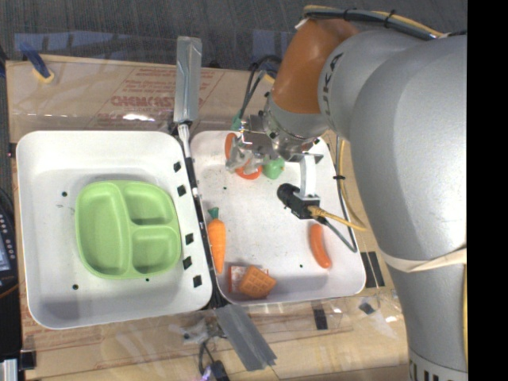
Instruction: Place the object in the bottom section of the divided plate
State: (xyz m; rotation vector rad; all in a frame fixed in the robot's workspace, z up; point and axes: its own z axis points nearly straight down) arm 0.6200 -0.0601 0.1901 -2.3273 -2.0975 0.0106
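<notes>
Red-and-green toy (252, 167) beneath the gripper (255, 159), jaws' spread unclear.

Divided plate (127, 228): you see it light green, lying flat in the left bin (40, 173), one long section and two small ones.
Object: you can't tell which toy food in the right bin (349, 272) is meant.

We take this for a robotics lab: a grey industrial arm (397, 133) reaches over two white bins (48, 292) taped onto cardboard sheeting (103, 94), with loose cables (208, 363) just below those bins.
</notes>
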